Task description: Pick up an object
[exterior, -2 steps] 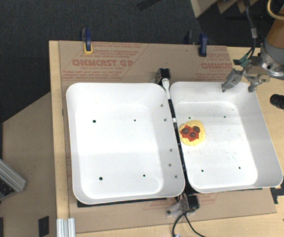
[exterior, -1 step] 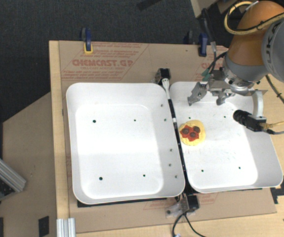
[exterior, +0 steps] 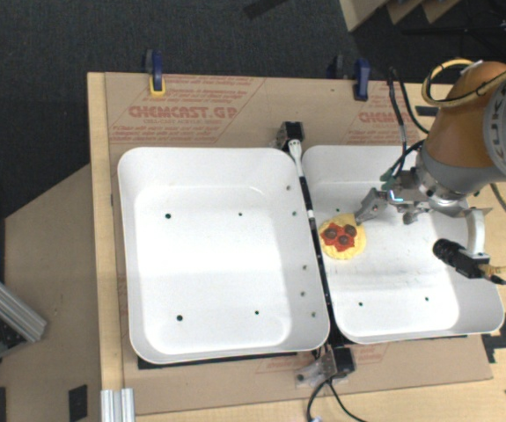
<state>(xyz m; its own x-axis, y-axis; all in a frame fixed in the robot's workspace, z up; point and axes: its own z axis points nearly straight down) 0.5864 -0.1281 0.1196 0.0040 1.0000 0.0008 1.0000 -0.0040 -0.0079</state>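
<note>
Right bin [exterior: 429, 310]: perhaps toy pizza [exterior: 341, 239]

Dark carpet-like floor [exterior: 77, 25] around brown board bench [exterior: 103, 192], perhaps cardboard-faced.

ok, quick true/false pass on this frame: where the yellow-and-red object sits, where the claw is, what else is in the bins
1. The yellow-and-red object lies in the right bin. True.
2. It sits at the right bin's far right edge. False: it lies near that bin's left wall, close to the divide between the two bins.
3. The claw is over the left bin. False: it is over the right bin, just up and right of the object.
4. The object is lifted clear of the bin. False: it rests on the bin floor, with nothing gripping it.
5. Blue clamps hold the brown board at its top edge. True.
</note>
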